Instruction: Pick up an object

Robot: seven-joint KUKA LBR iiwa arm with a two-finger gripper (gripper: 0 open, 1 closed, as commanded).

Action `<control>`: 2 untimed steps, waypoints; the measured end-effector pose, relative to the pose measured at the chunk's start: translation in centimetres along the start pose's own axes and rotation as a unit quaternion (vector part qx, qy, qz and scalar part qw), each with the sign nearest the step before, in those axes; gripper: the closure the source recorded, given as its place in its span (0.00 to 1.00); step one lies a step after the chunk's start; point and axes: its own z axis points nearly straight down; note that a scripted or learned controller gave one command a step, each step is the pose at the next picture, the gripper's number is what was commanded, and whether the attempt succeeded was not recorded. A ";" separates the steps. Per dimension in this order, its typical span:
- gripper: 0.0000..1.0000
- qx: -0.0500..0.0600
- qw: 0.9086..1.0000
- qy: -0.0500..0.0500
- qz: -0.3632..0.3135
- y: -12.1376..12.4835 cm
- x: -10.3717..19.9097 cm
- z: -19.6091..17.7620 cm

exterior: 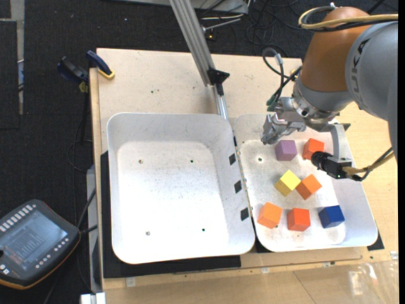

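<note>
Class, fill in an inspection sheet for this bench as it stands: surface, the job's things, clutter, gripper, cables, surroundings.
Surface: wooden bench bearing a left bin and a right bin.
Job's things: in the right bin, purple block, yellow block, blue block and four orange blocks.
Clutter: clamp at the bench's far left corner.
Gripper: gripper low beside the purple block; finger state unclear.
Cables: cable along the arm; more on the floor behind.
Surroundings: handheld controller lower left, metal pole.
</note>
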 end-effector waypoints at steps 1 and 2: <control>1.00 0.000 1.000 0.000 0.000 -0.2 5.3 -1.1; 1.00 0.002 1.000 0.000 0.000 -0.2 10.1 0.2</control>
